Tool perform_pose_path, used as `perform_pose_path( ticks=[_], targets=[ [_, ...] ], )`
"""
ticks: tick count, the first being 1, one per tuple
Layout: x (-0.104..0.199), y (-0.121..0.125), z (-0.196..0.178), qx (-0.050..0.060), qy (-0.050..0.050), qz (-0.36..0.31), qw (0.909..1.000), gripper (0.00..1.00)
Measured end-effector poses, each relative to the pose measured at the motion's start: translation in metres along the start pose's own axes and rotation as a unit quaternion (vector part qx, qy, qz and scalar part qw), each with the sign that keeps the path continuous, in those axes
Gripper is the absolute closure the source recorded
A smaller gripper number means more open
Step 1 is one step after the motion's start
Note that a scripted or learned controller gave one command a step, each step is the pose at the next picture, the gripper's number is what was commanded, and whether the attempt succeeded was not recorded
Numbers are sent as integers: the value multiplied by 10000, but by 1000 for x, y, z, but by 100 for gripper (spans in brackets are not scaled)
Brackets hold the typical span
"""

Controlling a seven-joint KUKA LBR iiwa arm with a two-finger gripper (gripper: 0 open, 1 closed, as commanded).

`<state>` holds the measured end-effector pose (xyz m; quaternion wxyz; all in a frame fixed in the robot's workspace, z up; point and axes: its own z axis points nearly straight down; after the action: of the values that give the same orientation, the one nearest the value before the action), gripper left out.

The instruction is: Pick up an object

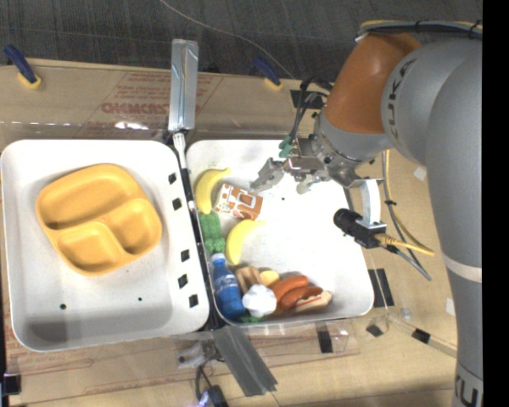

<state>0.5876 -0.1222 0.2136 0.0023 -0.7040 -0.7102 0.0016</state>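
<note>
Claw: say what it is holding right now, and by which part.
Nothing can be seen held. The claw hangs over the bare floor of the right bin, with the snack packet and bananas lying apart to its left.

Both bins [17, 312] are white. The left one bears a yellow-orange divided tray [97, 217]. In the right lie two yellow bananas [206, 189], an orange-and-white patterned packet [238, 200], a green piece [210, 231], a blue bottle [226, 287] and a red-orange hot dog [299, 293]. The arm [441, 100] is grey with an orange band [369, 79].
</note>
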Motion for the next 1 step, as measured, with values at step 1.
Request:
perform_pose_path(
  ticks=[1],
  targets=[
    [17, -33, 113, -18, -4, 27, 10000, 0]
  ],
)
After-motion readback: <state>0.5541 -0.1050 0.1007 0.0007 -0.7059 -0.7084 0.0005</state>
